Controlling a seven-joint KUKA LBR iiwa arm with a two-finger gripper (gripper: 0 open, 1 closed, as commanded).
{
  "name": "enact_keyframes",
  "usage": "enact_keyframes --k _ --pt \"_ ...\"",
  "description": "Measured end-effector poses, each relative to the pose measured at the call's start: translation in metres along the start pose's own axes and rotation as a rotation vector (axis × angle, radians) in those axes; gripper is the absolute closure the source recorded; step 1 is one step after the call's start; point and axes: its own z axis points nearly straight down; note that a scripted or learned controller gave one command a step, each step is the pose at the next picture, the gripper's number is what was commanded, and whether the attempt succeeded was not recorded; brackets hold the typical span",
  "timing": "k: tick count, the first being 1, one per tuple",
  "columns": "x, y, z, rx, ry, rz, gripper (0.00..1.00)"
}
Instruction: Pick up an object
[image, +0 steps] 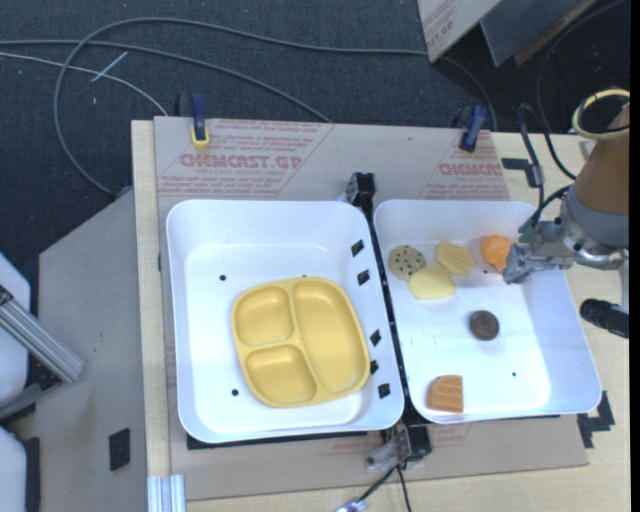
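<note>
I am at the approach step: my gripper (517, 262) hangs over the upper right part of the right bin (560, 390), just beside the small orange food piece (494, 250), which lies free on the bin floor. Whether I am released or clenched I cannot tell from this slant, and nothing shows as grasped.

Left of that orange piece sit two pale yellow food pieces, one (454, 258) near it and one (432, 285) lower down, and further left a speckled cookie (405, 261). Below it lies a dark brown round piece (484, 325), and further below, near the bin's front edge, an orange-tan wedge (447, 393).

I judge the next move calls for centring over the orange piece, coming straight down and closing round it without nudging its yellow neighbour.

The left bin (195, 330) holds a yellow divided tray (298, 341). Both bins rest on a board (250, 160) clamped to the bench; cables (90, 60) trail across dark carpet behind.
</note>
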Motion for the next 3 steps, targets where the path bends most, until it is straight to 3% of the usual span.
enact_keyframes --k 2,3 --pt "-0.002 -0.004 -0.111 0.000 0.001 -0.001 1.00" --pt "0.051 0.007 -0.097 0.008 0.006 -0.006 1.00"
